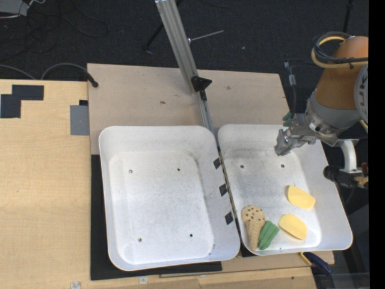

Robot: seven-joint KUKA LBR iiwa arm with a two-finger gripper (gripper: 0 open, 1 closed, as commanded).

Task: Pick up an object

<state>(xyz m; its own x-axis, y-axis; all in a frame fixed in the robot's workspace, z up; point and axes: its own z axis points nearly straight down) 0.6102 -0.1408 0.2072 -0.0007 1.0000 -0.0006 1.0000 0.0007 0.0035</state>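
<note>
Near the frame's bottom, in the right bin (337,236), lie a green piece (268,234), a tan cookie (253,217) and two yellow pieces (293,226) (300,197). Farther up, the tool (284,146) hangs over that bin's upper part, nothing between its fingers; whether they are apart, I cannot tell.

Single fixed camera above the bench (240,95), slanted downward, both white bins (114,155) in frame, mid-distance

Even overhead light, soft shadows, dark surroundings, slightly grainy focus.

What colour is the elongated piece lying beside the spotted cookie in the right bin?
Green, clearest in the camera view, near the bin's front edge.
</note>
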